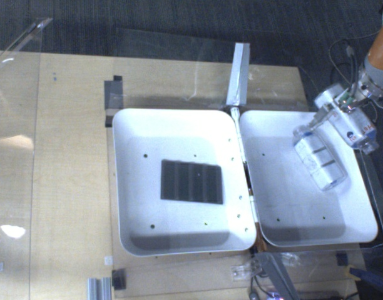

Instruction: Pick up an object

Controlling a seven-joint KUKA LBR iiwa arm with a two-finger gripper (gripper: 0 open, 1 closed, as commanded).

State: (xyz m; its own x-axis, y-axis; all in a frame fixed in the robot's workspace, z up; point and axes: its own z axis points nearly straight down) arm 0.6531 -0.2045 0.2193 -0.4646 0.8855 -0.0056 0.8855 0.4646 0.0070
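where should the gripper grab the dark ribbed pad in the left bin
The dark ribbed pad lies flat mid-floor in the left bin, so its faces offer little to pinch. Probably best to come straight down and close across its shorter span, fingers on the near and far long edges.

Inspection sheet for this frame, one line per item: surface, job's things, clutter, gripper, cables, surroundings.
Surface: light wooden bench bearing two shallow white bins, left bin and right bin, side by side.
Job's things: dark ribbed rectangular object lying flat near the middle of the left bin; clear plastic object in the right bin's upper right part, under the gripper.
Clutter: nothing seen in the bins beyond those two things.
Gripper: gripper over the right bin's upper right corner, next to the clear object; a hold cannot be confirmed.
Cables: dark cables looping beside the arm at upper right.
Surroundings: transparent panel at left; dark carpet behind the bench.
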